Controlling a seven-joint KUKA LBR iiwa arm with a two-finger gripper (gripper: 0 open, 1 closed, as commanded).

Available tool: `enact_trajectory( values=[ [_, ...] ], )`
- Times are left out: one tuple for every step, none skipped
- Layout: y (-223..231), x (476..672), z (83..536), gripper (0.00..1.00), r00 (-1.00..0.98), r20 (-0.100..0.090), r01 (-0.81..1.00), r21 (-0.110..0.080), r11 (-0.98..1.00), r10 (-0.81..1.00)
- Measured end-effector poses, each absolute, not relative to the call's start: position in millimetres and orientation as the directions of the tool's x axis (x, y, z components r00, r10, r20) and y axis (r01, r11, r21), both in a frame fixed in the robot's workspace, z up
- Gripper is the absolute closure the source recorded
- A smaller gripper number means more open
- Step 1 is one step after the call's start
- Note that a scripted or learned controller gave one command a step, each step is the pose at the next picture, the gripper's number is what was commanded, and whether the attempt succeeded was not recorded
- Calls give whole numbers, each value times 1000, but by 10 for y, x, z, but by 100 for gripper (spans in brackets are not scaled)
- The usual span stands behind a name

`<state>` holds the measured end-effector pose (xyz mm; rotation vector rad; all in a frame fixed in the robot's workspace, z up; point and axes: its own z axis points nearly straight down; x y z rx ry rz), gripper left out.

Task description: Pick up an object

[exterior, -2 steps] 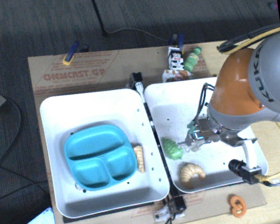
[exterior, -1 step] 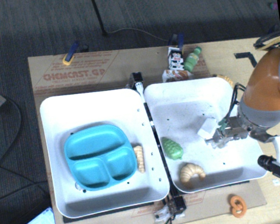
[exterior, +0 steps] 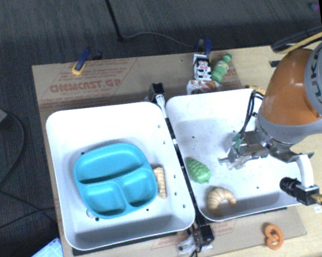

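Gripper (exterior: 232,158), finger state unclear, sits mid right bin (exterior: 207,121) between green toy (exterior: 199,170) and croissant (exterior: 219,198); could miss both.

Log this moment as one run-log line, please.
task: pick up an object | gripper: over right bin, holding nothing visible | green toy and tan croissant: lying in right bin | blue tray: left bin
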<state>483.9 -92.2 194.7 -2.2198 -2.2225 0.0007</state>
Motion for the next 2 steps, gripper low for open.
enact_trajectory(
  values=[
    [-795,5225,1839,100,-1,0,1000,-1,1,1000],
    [-617,4835,2071,100,-1,0,1000,-2,1,1000]
  ],
)
